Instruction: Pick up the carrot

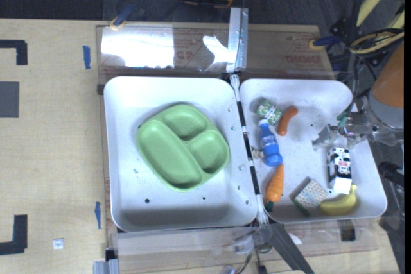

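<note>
The arm is cut off at the right edge. The claw (335, 131) hangs over the right bin (308, 90); whether it is released or clenched cannot be determined. The carrot (275, 183) lies near that bin's left wall, below the blue bottle (270, 144).

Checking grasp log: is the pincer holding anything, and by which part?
Nothing held. The pincer hangs over bare floor of the right bin, nothing between its fingers. The carrot lies apart, by the bin's left wall.
</note>
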Controlling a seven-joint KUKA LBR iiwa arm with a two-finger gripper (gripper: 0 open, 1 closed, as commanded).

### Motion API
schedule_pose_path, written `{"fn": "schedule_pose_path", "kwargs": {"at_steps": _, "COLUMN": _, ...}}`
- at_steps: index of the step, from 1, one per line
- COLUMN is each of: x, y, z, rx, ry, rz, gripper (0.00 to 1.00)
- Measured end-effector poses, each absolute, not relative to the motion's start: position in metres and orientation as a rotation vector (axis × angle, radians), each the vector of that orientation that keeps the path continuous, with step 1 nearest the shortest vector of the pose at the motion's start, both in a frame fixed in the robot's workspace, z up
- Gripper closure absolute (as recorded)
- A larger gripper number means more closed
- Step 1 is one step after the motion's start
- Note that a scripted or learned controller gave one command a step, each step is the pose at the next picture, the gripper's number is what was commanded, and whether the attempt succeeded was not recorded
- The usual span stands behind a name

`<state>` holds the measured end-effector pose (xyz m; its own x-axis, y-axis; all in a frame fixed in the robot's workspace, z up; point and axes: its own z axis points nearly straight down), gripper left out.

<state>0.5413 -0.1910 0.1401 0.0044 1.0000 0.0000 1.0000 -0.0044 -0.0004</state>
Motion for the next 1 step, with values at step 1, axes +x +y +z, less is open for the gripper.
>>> {"fn": "schedule_pose_path", "kwargs": {"at_steps": 1, "x": 0.4793, "y": -0.1846, "z": 0.1470, "rx": -1.966, "ry": -2.446, "rz": 0.000, "gripper": 0.00}}
